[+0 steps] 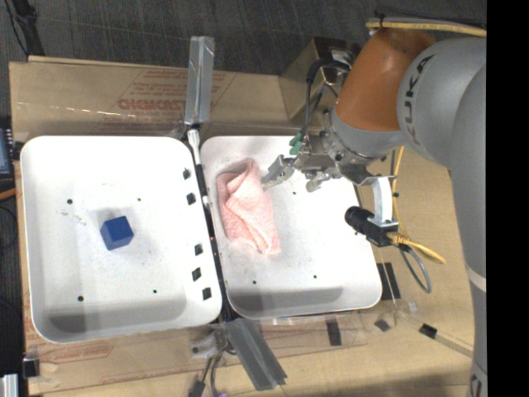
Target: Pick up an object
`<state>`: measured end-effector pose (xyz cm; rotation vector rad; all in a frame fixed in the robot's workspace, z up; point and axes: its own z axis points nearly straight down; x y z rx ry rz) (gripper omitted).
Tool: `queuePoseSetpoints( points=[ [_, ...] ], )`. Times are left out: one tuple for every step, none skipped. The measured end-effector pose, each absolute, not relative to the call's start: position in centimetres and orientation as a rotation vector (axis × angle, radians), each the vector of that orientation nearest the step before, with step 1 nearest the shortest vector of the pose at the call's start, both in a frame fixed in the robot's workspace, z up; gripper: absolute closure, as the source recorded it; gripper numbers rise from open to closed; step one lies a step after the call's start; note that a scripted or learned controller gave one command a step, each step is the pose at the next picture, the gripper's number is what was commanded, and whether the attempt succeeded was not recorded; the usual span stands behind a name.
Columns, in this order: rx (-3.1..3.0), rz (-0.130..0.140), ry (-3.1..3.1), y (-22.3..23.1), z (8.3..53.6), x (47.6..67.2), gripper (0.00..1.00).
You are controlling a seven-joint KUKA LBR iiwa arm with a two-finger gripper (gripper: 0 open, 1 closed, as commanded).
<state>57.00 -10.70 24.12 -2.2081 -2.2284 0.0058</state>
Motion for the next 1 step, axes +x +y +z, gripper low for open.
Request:
queuePoseSetpoints(
  points=[
    [-2.135,0.002,-2.301,-11.95,9.15,56.11,0.00]
  ],
)
